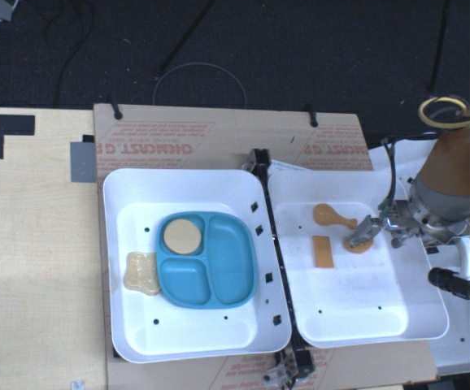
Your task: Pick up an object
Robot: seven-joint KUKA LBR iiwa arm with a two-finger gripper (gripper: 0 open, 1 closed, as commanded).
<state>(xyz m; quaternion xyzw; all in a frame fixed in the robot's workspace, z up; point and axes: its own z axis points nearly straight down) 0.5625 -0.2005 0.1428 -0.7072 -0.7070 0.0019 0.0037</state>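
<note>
White bins [129, 218]; blue divided plate [219, 270] holding tan round cookie [181, 236]; pale beige piece [141, 273] beside plate; orange-brown block [323, 252], tan wooden spoon [332, 215].

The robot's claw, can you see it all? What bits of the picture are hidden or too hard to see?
- Gripper: its fingers are a small dark blur in the camera view.
- Wooden spoon: the gripper covers its far end.
- Arm: cut off by the right edge.
- Pale sponge: partly tucked beside the blue plate.
</note>
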